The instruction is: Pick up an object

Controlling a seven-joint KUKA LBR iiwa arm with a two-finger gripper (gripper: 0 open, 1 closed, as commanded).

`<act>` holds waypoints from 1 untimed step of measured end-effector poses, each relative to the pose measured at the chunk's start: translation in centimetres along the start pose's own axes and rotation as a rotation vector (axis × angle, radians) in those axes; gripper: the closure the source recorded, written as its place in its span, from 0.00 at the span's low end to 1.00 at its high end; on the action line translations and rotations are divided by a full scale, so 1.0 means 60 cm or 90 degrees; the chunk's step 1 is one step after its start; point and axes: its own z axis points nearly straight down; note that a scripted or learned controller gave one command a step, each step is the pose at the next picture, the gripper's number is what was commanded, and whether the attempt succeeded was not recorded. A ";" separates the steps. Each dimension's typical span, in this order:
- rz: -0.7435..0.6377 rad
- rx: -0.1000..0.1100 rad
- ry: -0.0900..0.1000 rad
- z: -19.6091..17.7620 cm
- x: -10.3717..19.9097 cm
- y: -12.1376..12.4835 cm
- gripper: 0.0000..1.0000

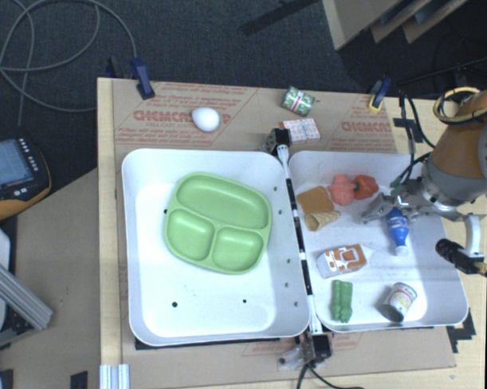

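Arm (456, 149) enters from the right, grey with orange band, wrist over the upper right part of the right bin (446, 316); gripper (396, 207) sits low over the bin, just above the blue bottle (398, 233); jaws – cannot tell how they stand, the metal parts blur together at this slant; bottle's top end is touching or nearly touching the gripper, but whether it lies between anything is unclear; bottle lies on the bin floor, white cap end pointing toward the bin's near side.

Other contents of the right bin: red-orange soft item (352, 188) near the top, just left of the gripper; brown flat piece (316, 207) beside it, close to the divider; small white-and-orange packet (342, 260) mid-bin; green item (341, 301) near the front edge, upright in the picture; small can (399, 301) at front right, lying tilted, well apart from the bottle.

Left bin (142, 250) holds a green divided plate (218, 222) – three compartments, set toward the bin's upper middle.

On the cardboard behind the bins: white egg-shaped thing (205, 118) at left; small green can (298, 101) and a small printed box (301, 129) near the middle; blue clamps (141, 76) at the back corners; cables on the dark floor upper left.
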 end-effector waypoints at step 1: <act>0.000 -0.002 -0.001 -0.018 0.000 0.001 1.00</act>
